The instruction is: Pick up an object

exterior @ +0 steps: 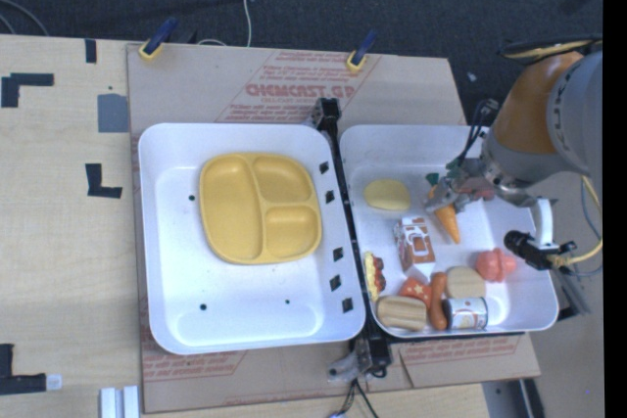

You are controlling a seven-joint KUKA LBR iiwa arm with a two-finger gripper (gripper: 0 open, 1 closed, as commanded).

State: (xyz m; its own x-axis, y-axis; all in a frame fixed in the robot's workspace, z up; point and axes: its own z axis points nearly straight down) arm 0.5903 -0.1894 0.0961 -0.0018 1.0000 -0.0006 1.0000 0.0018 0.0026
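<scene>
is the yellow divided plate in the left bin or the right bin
In the left bin: the yellow divided plate lies flat on the left white bin's floor, away from the toy food.

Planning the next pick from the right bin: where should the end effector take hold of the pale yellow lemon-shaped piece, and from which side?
Probably from straight above, across the short middle of the lemon-shaped piece. It lies flat with its long axis left to right in the right bin, with bare floor around it, so fingers should fit on its near and far sides.

We see a small orange carrot [449, 223] in the right bin [519, 313], tilted. It lies just right of a printed packet [414, 243].
</scene>
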